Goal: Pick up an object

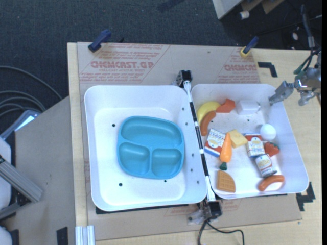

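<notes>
The right bin (291, 137) holds several toy foods: a yellow banana (207, 109), an orange carrot (226, 148), a cheese wedge (237, 138), a white egg (267, 131), a white block (249, 106), two small cans (259, 156), a sausage (271, 182) and a waffle piece (225, 181). My gripper (293, 95) hangs above that bin's far right corner, past the white block and the egg. Its fingers are spread open and hold nothing.
A blue divided plate (150, 147) lies in the middle of the left bin (97, 116). A black hinge strip (196, 137) runs between the two bins. Blue and yellow clamps (99, 40) sit on the cardboard bench top at the back.
</notes>
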